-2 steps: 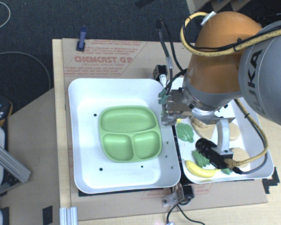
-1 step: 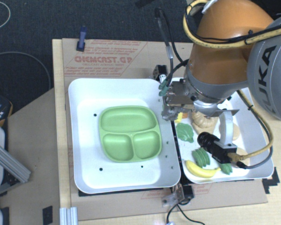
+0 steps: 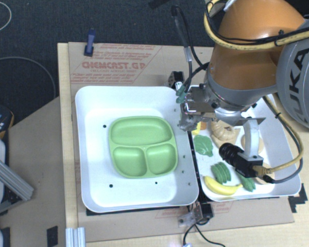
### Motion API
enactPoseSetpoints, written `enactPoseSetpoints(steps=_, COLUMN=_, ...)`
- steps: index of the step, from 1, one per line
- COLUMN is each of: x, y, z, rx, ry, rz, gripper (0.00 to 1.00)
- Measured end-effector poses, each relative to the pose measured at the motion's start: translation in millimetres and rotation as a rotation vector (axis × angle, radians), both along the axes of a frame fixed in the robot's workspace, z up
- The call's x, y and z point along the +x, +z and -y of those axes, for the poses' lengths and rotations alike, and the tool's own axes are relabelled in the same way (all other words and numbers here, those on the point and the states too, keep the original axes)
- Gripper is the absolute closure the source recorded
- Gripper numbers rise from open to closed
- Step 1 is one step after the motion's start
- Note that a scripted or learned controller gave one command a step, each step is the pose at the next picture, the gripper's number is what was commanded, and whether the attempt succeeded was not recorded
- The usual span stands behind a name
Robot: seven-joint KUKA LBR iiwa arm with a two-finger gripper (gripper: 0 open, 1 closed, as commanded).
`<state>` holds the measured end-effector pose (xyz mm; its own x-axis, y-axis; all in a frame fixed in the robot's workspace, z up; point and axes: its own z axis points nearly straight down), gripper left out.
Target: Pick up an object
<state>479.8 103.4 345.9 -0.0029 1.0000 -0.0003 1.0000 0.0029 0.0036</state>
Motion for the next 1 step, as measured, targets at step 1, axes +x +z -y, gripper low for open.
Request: enactPoseSetpoints(steps=1, x=0.4, y=9.9, z=-0.4, rx=0.0, ry=0.001, rz=0.001, gripper=1.0)
